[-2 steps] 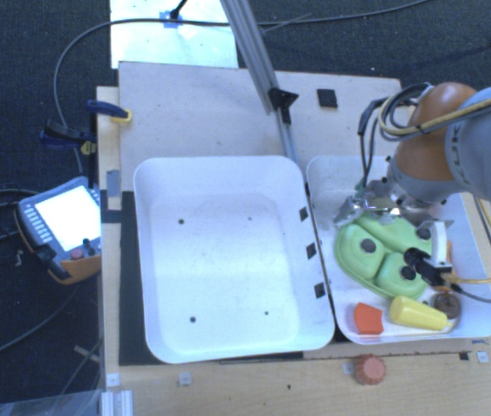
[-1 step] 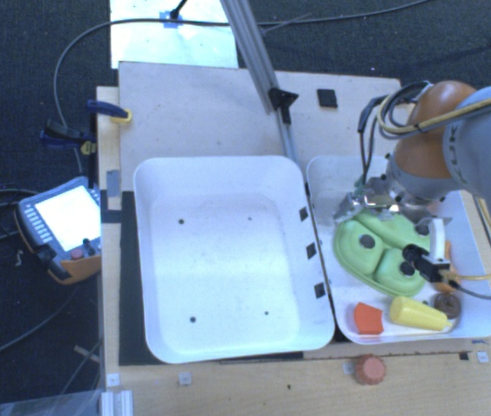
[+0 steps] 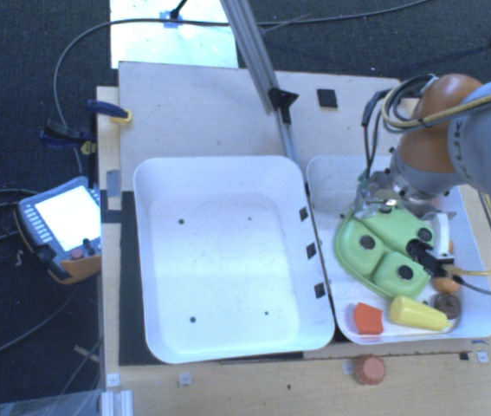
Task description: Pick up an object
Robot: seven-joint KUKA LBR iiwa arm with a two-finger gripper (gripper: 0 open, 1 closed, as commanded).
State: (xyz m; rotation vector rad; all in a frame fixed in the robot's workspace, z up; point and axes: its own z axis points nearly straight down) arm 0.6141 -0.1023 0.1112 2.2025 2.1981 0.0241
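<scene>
In the right bin (image 3: 330, 173) lies a large light-green toy (image 3: 382, 251) with dark round spots. My gripper (image 3: 382, 203) is low over the toy's far edge, with the grey arm and its orange band reaching in from the right. Along the bin's near wall sit an orange-red block (image 3: 367, 318), a yellow cylinder (image 3: 417, 314) and a small brown round piece (image 3: 446, 304). A small orange piece (image 3: 445, 284) lies just beyond the brown one. The gripper's tip is hidden behind the wrist, so whether it touches the green toy cannot be told.
The left bin (image 3: 163, 189) stands beside the right one, with a ridge between them. A reddish disc (image 3: 369, 370) lies on the bench's front edge outside the bins. A metal pole (image 3: 254, 46) slants over the bench's back.
</scene>
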